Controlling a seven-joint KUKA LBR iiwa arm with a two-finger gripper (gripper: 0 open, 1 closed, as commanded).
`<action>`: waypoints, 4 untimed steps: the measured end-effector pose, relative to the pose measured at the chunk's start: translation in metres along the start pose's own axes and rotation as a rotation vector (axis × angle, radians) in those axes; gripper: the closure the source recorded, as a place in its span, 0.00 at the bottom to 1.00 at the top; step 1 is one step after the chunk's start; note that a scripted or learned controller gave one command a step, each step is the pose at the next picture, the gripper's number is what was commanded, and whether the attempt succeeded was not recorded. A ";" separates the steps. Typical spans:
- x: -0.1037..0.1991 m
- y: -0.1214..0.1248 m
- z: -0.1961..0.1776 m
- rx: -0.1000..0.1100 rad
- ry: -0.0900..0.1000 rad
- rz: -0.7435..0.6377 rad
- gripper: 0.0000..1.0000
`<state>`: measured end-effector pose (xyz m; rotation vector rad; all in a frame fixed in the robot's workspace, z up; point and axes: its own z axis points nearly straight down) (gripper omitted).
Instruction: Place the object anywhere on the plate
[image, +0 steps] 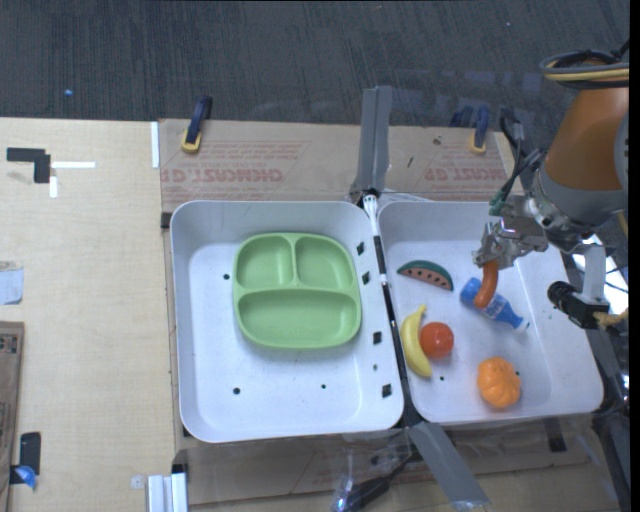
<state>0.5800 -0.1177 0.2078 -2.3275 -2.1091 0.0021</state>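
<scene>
The gripper (490, 262) is hanging over the right bin (570, 395), well apart from the green plate (297, 290), and is pinching a small orange thing (487, 285) between its fingers, just above a blue bottle (492, 303).

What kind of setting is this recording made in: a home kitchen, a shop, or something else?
Most likely a robotics lab bench, not a kitchen. Two shallow white plastic bins sit side by side on a wooden bench, toy plastic food such as a yellow banana lies in one, and a grey-and-orange robot arm reaches in.
</scene>
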 end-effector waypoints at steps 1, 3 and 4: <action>0.074 0.031 0.018 0.001 -0.001 0.016 1.00; 0.221 -0.007 0.032 0.003 -0.001 -0.268 1.00; 0.221 -0.007 0.032 0.003 -0.001 -0.267 0.00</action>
